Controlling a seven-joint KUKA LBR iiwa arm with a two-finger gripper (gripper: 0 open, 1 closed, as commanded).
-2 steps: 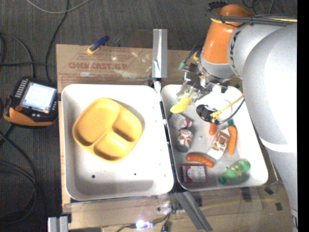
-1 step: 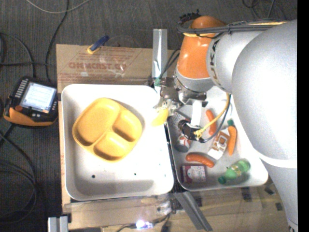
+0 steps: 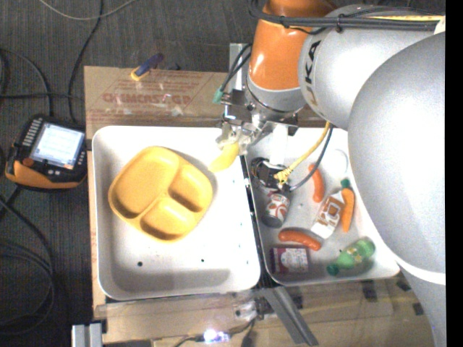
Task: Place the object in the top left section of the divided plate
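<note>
Yellow plastic, a banana-like object (image 3: 225, 157), hangs pinched in my tool (image 3: 233, 142), just beyond the upper right rim of the divided plate (image 3: 163, 192). My tool is clamped on its upper end alone. I judge the risk plain: a grip so near the tip could let it swing or slip, dropping it beside the plate or into the wrong section.

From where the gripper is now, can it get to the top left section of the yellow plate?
Probably yes: the gripper hangs just right of the divided plate, a yellow object at its fingers, with nothing between them.
</note>
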